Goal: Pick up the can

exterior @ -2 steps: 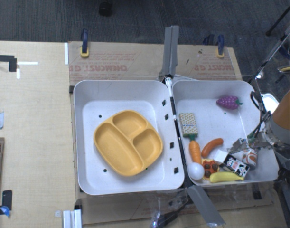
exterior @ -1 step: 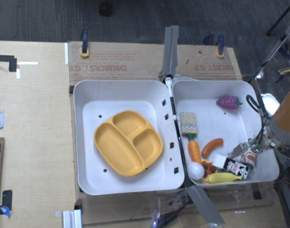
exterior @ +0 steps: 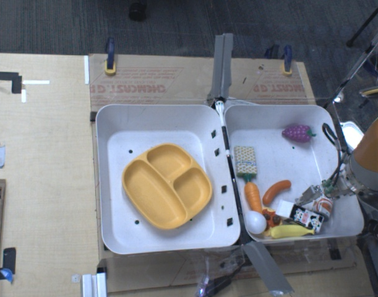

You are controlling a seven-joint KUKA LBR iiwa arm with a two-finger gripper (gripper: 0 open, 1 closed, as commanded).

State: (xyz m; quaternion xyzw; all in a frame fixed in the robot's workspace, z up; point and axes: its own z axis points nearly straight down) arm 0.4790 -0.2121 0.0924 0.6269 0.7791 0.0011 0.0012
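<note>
The can (exterior: pixel 312 216), lying on its side, rests in the lower right corner of the right bin (exterior: pixel 272 117), beside a banana (exterior: pixel 292 231), a sausage (exterior: pixel 276 191) and a carrot (exterior: pixel 253 196). The hand (exterior: pixel 318 193) sits low just above the can; whether it is open or closed cannot be told. The left bin (exterior: pixel 111 184) holds a yellow divided plate (exterior: pixel 167 185).

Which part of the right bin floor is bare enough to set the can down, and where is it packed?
Bare floor lies in the right bin between the grapes, the checkered sponge and the sausage, plus the strip along its far wall. The near right corner is crowded: gripper, carrot, egg, banana, cow-print block.
</note>
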